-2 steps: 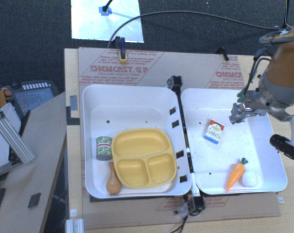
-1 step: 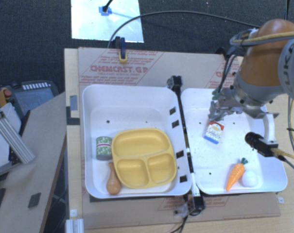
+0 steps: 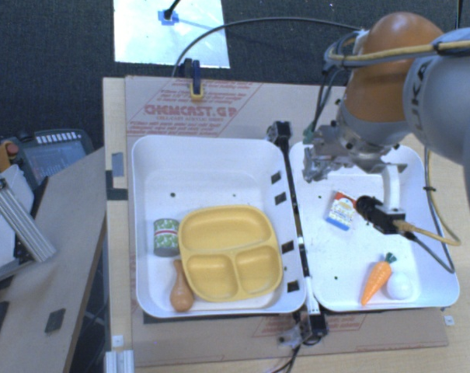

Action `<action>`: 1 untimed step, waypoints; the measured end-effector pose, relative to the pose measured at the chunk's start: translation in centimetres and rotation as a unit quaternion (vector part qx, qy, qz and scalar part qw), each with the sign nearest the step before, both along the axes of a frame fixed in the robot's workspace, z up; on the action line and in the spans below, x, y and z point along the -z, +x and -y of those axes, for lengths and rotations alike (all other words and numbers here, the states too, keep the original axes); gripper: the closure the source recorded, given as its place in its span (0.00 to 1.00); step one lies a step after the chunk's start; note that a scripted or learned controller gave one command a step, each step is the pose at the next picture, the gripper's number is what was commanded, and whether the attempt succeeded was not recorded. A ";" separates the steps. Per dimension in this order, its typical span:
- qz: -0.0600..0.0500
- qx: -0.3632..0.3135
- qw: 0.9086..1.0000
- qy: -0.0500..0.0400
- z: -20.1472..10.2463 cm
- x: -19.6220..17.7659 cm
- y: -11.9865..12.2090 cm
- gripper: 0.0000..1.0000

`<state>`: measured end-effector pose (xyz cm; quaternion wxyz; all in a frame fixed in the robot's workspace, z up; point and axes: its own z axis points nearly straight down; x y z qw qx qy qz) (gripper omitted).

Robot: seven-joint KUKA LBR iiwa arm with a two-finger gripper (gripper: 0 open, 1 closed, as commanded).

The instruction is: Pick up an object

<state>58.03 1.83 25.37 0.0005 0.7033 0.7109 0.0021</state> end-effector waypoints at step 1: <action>-0.001 0.000 1.000 0.000 -5.2 1.6 2.1 1.00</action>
